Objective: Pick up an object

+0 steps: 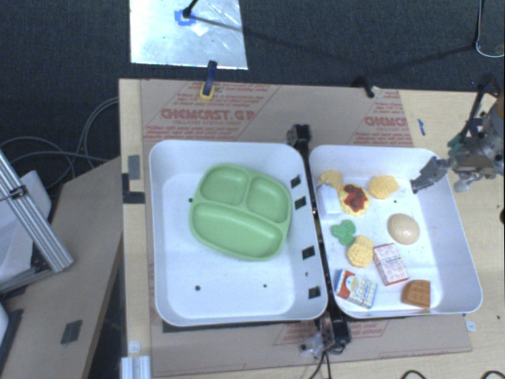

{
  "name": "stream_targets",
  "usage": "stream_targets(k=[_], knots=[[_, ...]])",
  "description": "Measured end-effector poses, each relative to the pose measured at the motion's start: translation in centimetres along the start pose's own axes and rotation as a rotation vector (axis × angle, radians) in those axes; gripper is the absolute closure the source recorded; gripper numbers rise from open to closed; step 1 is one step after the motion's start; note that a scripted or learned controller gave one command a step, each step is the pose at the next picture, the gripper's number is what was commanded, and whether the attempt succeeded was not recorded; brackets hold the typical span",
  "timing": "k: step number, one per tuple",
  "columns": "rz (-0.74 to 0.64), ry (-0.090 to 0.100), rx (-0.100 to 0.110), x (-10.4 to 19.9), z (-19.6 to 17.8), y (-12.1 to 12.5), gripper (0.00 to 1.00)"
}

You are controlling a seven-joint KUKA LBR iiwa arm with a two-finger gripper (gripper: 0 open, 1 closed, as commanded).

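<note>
Several small toy foods lie in the right white bin (461, 235); nearest is the yellow waffle-like round piece (383, 186), just left of the claw (426, 175) at the bin's upper right. Claw state: cannot tell.

The arm (488, 144) is cut off by the right edge, so just its wrist end shows. The gripper (426, 176) is a blurred dark shape over the right bin's (465, 251) far right rim; its fingers cannot be made out. Below and left of it, print on the small box (390, 264) and the carton (357, 288) is too small to read. A clear object (491, 22) far above the gripper is cropped at the top right corner.
</note>
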State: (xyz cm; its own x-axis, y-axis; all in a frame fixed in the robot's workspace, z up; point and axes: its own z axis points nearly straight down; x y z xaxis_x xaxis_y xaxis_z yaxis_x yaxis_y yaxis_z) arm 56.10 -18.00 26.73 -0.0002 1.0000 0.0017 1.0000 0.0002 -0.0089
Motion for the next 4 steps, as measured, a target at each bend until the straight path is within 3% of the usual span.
stream_targets(k=[1, 4], knots=[[-0.003, -0.002, -0.011, 0.1, -0.6, 0.2, 0.0], [-0.001, -0.001, -0.007, -1.2, 13.9, -0.1, 0.0]])
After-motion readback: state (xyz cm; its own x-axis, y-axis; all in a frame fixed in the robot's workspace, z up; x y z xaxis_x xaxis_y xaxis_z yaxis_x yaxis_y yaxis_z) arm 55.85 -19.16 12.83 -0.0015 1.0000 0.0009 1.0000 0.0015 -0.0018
